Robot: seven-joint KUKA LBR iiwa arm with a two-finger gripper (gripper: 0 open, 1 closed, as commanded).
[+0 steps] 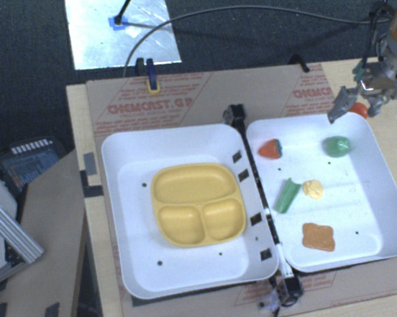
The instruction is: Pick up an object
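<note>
Gripper point(357, 106) at right bin's point(383, 238) far-right corner, fingers spread, an orange thing point(358, 107) between them, grip unclear. Green ball point(337, 146) lies just near-left of it.

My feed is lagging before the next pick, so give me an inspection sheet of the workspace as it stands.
Surface: bench with cardboard sheet bearing two shallow white bins, left and right.
Job's things: in right bin, red strawberry-like toy, green round toy, green elongated toy, pale yellow lump, orange-brown toast-like piece.
Clutter: yellow three-compartment tray in left bin.
Grippers: two-finger gripper above right bin's far right corner, something orange-red at its fingers; hold unclear.
Cables: dark cable across dark floor.
Surroundings: shiny plate, aluminium rail.
</note>
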